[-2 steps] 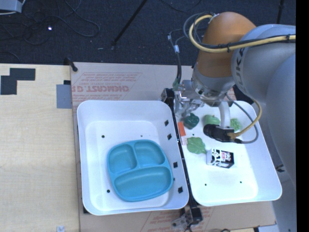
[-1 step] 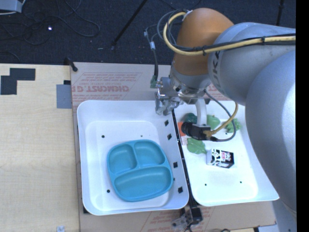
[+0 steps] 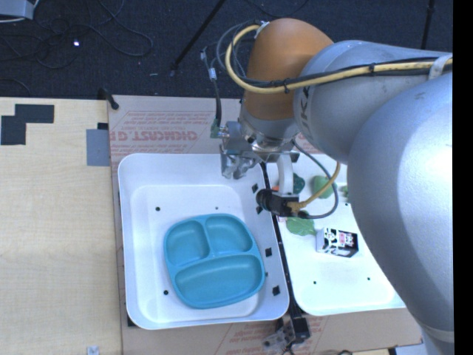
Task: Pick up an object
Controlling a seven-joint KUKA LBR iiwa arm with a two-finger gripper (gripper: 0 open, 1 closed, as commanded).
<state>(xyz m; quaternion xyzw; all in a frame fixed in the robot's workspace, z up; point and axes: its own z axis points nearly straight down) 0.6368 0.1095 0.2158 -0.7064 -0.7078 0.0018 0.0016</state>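
Fingers point(image 3: 230, 170) of the gripper point(image 3: 236, 171) sit in a small grey cluster under the wrist, and whether they are apart or together cannot be told from this slant; nothing is seen between them. The gripper hangs over the far right corner of the left bin point(image 3: 127, 198), close to its far wall. A blue divided plate point(image 3: 214, 263) lies flat on that bin's floor, nearer the front and apart from the gripper. In the right bin point(image 3: 355, 294) lie some green pieces point(image 3: 300, 225) and a small black-and-white box point(image 3: 338, 241), partly hidden by the arm. By these signs no object has been picked up: the reach to an object, the grasp and the lift all appear to remain.
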